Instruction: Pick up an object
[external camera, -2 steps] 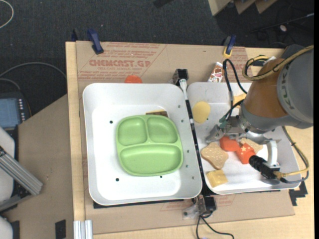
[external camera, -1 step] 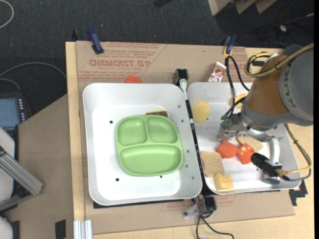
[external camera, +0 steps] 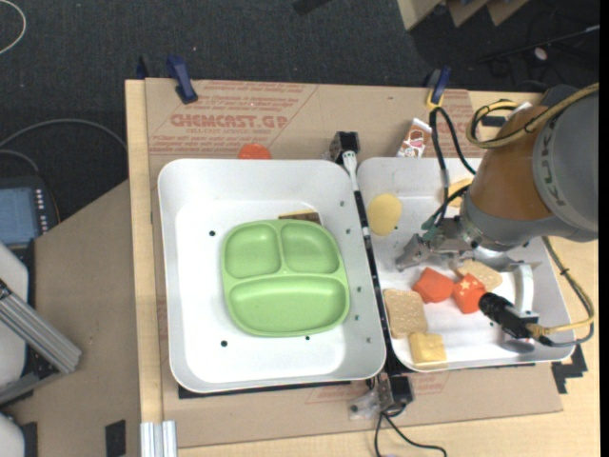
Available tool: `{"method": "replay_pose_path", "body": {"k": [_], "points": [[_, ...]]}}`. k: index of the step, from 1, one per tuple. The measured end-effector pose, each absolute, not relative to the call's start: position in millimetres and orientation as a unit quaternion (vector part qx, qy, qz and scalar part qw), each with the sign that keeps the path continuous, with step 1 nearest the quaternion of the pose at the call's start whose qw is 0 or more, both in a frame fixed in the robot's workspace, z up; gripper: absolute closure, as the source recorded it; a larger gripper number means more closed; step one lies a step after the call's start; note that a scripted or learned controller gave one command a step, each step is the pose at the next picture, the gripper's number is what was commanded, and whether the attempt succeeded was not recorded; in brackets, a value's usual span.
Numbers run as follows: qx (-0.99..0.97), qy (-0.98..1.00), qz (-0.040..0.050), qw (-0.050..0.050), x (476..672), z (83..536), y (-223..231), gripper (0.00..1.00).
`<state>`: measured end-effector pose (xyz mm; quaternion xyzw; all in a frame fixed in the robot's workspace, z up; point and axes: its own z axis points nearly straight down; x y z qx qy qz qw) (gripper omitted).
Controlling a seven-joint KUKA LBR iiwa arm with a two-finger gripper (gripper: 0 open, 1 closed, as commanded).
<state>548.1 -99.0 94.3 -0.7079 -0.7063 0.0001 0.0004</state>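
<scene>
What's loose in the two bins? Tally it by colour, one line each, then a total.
Green: 1, divided plate
Orange-red: 2, blocks
Pale yellow: 2, round piece, cube
Tan: 1, cracker-like square
Total: 6. Anything under the arm is hidden.

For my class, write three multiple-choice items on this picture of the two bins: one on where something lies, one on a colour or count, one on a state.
1. Where is the green plate?
A. In the left bin
B. In the right bin
C. On the floor

2. What colour are the two blocks under the arm?
A. Blue
B. Orange-red
C. Black

3. How many sections does the green plate have?
A. One
B. Three
C. Six

Answers:
1. A, since the plate sits in the middle of the left bin.
2. B, since both blocks in the right bin, near the pincer, are orange-red.
3. B, since ridges split the plate into two small sections and one large one.
</scene>
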Motion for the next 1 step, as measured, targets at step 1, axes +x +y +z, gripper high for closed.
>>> {"method": "replay_pose_path", "body": {"k": [1], "points": [[-0.708,-0.706,0.0,0.0,506.2,84.9,-92.8,0.0]]}}
